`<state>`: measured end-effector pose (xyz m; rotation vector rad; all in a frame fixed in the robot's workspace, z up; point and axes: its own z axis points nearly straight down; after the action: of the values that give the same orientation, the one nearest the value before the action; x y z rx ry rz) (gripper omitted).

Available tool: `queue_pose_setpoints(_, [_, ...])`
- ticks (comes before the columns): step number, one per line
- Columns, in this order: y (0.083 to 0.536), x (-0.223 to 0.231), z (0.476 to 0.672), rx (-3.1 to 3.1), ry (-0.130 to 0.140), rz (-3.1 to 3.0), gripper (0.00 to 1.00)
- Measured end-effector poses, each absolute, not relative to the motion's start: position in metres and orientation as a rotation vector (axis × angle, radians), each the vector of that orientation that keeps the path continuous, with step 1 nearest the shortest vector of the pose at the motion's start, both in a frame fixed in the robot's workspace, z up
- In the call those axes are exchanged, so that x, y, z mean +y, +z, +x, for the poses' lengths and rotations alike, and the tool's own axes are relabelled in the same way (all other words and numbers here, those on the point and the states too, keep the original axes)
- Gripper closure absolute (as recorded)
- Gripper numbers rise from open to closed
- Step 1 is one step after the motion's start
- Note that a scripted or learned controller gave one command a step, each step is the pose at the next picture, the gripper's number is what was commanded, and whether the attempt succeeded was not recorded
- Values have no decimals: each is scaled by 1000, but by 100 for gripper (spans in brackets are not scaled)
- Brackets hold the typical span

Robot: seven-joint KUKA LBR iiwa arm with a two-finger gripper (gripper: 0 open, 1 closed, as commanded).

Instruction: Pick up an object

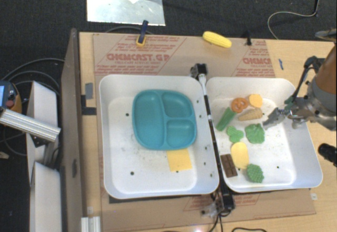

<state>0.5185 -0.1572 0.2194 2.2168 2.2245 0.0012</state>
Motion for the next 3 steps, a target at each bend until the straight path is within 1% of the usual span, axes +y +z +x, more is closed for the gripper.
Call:
queue_pose_setpoints(1, [80, -151, 541, 2224, 2, 2217, 0])
queue_pose_setpoints(2, [95, -152, 541, 2221, 4, 2217, 100])
queue_pose_setpoints(3, [95, -152, 541, 2222, 4, 2217, 0])
